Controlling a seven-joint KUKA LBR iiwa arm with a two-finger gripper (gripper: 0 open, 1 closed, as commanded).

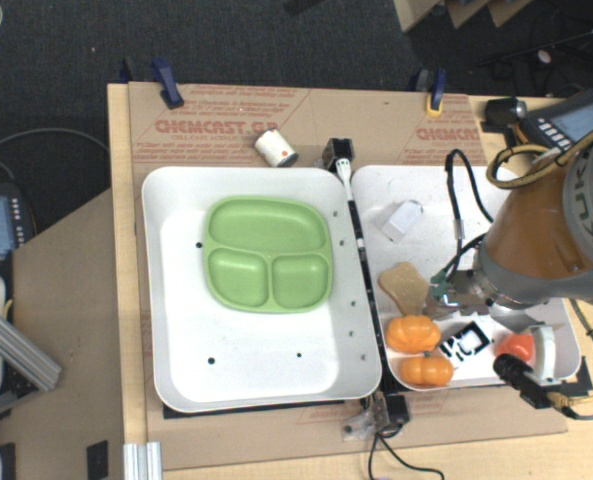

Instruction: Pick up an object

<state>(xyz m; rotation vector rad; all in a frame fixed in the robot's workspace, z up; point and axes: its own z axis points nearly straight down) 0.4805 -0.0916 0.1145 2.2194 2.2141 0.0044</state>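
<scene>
The arm (546,238) reaches in over the right bin (376,183), its hand (454,296) low among the things at that bin's near end. Whether the hand is apart or together I cannot tell, since the wrist hides that part.

The likely targets lie close by: a tan wedge like a slice of bread (404,285) just beside the hand, an orange ball (413,334) next to it, and a second orange piece (425,370) against the bin's near wall. A small white block (400,219) sits further back, apart from the rest. A green divided plate (269,254) lies in the left bin (176,348).

The risk I see is crowding. The bread and the two orange pieces lie nearly touching, so a descent between them could push one aside rather than trap it. The round orange pieces would probably roll away from a glancing touch. The near wall also leaves little room for the hand around the lowest piece.
</scene>
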